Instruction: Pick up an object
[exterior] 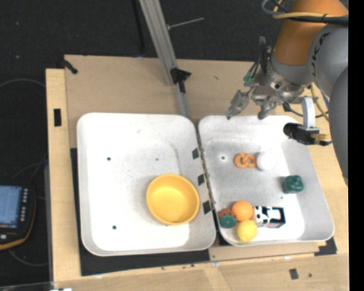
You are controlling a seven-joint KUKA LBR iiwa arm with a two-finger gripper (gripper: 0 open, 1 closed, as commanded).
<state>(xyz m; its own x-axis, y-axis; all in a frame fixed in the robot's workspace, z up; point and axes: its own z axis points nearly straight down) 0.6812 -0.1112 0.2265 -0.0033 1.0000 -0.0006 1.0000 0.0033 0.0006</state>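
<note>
The right bin [309, 223] carries the loose things. Nearest the claw [250, 108] lies a small orange pretzel-shaped piece [244, 160], and touching its right side a small white round thing [266, 161]. A dark green block [292, 183] sits alone toward the bin's right wall. Along the near rim huddles a cluster: an orange ball [242, 210], a yellow ball [247, 230] just in front of it, a small green and red piece [226, 219] at their left, and a black-and-white block [270, 216] at their right.

The claw hangs over the far rim of the right bin, its 2 fingers spread apart with nothing between them. The pretzel-shaped piece and the white thing lie below it in the view, nearer the camera and apart from the fingertips. The green block lies nearer the camera and to the claw's right in the view; the cluster is well apart, at the near rim.

The left bin [109, 138] holds a yellow bowl [172, 198], upright, far to the claw's left. Both bins rest on a tan bench [109, 80]. A metal pole [161, 35] slants up behind the bins, and a handheld screen unit [9, 214] lies on the dark floor [24, 29] far left.
</note>
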